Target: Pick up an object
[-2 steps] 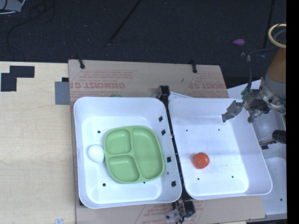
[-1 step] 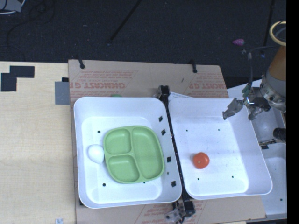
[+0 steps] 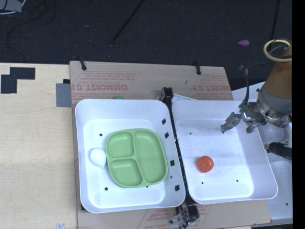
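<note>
1. Camera view looks down at a slant on two shallow white plastic bins set side by side on a sheet of printed brown cardboard (image 3: 143, 82).
2. At the right edge the grey arm with its orange band (image 3: 281, 78) reaches over the right-hand white bin (image 3: 259, 185); its metal two-finger gripper (image 3: 238, 123) hangs above that bin's upper right part.
3. One finger (image 3: 229, 123) juts out to the picture's left and a second piece points downward near the bin's right wall — whether the two stand spread or closed I cannot tell, and nothing is seen between them.
4. A small round orange-red ball (image 3: 205, 164) lies on the floor of the right-hand bin, below and to the left of the fingers, apart from them and touching neither wall.
5. Far to the left of the fingers, across the black divider where the bins meet, the left-hand white bin (image 3: 95, 111) holds a light green plastic plate with three compartments (image 3: 137, 157).
6. A small white egg-shaped object (image 3: 98, 157) rests just beside the plate's left rim — on the side away from the fingers.
</note>
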Controlling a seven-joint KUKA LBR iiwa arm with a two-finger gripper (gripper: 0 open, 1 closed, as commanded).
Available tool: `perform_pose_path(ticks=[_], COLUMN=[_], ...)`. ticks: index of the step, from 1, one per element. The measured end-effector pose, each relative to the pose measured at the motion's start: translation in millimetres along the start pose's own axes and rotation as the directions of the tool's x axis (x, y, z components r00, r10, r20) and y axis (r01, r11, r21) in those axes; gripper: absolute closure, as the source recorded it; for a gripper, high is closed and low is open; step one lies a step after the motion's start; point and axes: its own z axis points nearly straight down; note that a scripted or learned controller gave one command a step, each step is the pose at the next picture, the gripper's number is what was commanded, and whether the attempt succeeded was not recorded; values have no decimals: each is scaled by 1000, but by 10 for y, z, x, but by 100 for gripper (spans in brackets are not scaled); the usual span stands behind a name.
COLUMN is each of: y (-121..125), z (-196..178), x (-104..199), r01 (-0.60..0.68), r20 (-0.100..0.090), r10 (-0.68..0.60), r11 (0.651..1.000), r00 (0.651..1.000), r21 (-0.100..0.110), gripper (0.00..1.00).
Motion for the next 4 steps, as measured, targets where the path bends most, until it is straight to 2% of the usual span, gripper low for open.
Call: perform_pose_path(ticks=[2, 3, 4], y=[-61, -57, 41], z=[1005, 880, 321], x=[-55, -61, -98], r01=[0, -1, 2], r20=[0, 1, 3], r10=[0, 1, -2], r11=[1000, 1000, 1000], r00=[1000, 1000, 1000], r21=[-3, -5, -11], gripper=[0, 100, 100])
